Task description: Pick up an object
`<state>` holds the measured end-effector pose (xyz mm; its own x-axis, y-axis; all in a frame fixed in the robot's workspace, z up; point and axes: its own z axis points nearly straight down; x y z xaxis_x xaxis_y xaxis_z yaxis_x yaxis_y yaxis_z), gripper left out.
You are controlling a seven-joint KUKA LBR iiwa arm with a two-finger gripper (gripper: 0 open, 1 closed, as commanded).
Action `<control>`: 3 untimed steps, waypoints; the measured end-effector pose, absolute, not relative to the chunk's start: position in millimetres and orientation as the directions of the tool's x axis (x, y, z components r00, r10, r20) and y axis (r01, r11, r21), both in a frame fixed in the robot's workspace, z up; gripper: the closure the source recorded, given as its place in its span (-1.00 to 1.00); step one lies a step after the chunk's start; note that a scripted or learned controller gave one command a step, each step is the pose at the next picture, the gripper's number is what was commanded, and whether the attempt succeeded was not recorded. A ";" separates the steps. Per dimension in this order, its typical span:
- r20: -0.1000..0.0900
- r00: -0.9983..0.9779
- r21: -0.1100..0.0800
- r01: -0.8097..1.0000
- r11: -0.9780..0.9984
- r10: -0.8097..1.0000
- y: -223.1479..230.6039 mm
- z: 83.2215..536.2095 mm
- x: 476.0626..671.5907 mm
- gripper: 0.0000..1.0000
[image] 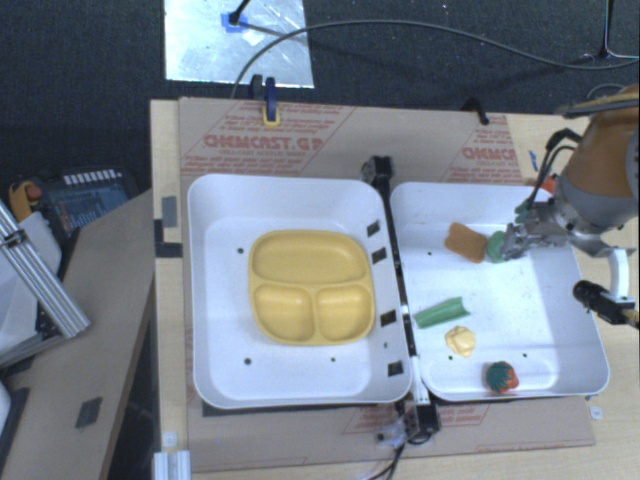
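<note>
Camera view: hand (pixel 506 245) just right of orange block (pixel 465 241), touching.

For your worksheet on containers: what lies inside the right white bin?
The right bin holds an orange-brown block, a green piece, a pale yellow item and a small green-and-orange object. The hand covers whatever lies beneath it.

Bench (pixel 330 128) bears left bin (pixel 215 268) touching right bin (pixel 560 298), side by side
</note>
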<state>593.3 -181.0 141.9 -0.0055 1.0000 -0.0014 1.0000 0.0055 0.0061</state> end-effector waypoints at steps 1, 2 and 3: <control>-0.002 -0.006 0.007 1.000 0.006 1.000 -175.1 189.7 600.6 1.00; -0.002 -0.006 0.008 1.000 0.006 1.000 -170.1 246.9 594.1 1.00; 0.001 -0.009 0.003 1.000 0.009 1.000 -125.0 249.2 603.4 1.00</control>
<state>603.4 -125.0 249.2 -0.0093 1.0000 0.0007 1.0000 0.0093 0.0028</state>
